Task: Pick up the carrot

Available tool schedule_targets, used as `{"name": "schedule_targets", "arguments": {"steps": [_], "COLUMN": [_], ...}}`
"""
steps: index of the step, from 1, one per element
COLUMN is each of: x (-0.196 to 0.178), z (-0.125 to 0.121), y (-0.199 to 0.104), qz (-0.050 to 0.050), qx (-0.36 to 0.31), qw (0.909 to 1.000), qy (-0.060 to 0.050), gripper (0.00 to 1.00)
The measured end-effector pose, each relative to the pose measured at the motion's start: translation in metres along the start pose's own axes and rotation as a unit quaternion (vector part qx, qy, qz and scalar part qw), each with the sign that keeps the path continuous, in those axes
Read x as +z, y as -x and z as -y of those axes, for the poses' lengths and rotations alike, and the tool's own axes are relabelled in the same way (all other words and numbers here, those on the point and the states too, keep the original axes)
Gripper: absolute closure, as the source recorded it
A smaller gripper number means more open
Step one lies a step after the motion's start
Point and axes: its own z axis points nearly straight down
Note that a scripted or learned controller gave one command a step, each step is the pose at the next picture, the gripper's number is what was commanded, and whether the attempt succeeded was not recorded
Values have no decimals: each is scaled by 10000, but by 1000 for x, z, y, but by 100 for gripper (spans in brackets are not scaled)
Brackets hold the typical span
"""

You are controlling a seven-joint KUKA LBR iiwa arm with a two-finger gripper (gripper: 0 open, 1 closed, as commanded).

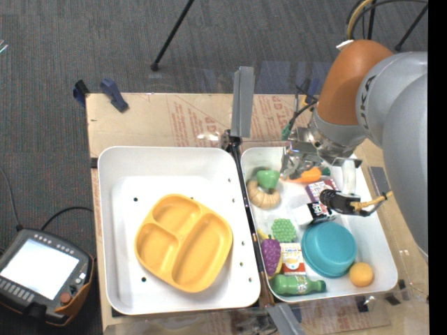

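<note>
Camera view: pincer [299, 165] is lowered into the right bin [388, 255], just beside the carrot [311, 175] at the back; whether it is released or clenched cannot be told. Approach step is judged in hand; a centred closure on the carrot is needed next. Worktop [160, 121] is cardboard-covered, 2 bins, yellow tray [183, 241] in the left; grey carpet [84, 33] around.

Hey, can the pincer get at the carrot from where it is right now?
Probably yes. The pincer hangs right beside the carrot at the back of the right bin, and nothing lies on top of it, though neighbouring items crowd close.
</note>
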Motion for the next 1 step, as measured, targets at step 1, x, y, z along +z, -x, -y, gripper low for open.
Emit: {"name": "schedule_targets", "arguments": {"steps": [1], "x": [-2], "z": [28], "y": [104], "qz": [22], "qx": [-242], "qw": [9997], "qy": [-33], "gripper": [100]}}
